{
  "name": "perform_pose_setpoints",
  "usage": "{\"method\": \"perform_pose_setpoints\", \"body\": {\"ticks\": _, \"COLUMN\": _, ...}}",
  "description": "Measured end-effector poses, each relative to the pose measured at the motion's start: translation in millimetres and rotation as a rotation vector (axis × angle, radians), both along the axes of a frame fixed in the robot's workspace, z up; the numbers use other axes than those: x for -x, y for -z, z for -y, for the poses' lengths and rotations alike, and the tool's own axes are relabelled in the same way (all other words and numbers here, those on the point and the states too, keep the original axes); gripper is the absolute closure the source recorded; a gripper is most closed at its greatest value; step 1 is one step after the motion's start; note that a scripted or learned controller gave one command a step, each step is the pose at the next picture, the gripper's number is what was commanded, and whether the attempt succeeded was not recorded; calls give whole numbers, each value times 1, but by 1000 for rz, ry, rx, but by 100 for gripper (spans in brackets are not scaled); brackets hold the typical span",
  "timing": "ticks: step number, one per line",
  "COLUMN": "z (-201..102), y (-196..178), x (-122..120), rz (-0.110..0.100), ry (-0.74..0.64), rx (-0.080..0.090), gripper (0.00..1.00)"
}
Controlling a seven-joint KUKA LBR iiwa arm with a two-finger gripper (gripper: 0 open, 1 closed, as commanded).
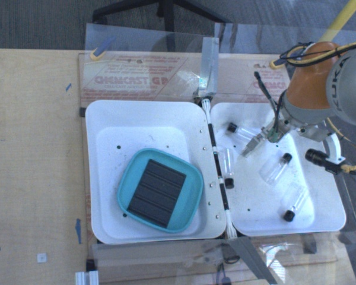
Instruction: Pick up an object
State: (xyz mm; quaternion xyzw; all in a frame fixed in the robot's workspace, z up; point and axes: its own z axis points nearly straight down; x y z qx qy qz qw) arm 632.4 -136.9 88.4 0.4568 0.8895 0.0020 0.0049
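Four clear vials (273, 168) lie in the right bin (320, 221); one teal tray (161, 189) in the left bin (101, 159). The pincer (256, 142) hangs spread, empty.

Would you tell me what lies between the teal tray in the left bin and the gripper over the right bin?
In the camera view, a clear vial with a black cap lies between the teal tray and the gripper, along the right bin's left edge.

In the white left bin (101, 129) lies a teal tray (130, 177) bearing a dark ribbed slab (158, 192), and the right bin (326, 212) holds clear black-capped vials (296, 202).
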Motion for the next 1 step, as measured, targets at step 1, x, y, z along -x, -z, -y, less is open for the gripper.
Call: {"method": "perform_pose_setpoints", "body": {"ticks": 1, "z": -29, "y": 1, "x": -33, "rz": -18, "ry": 54, "rx": 8, "gripper": 0}}
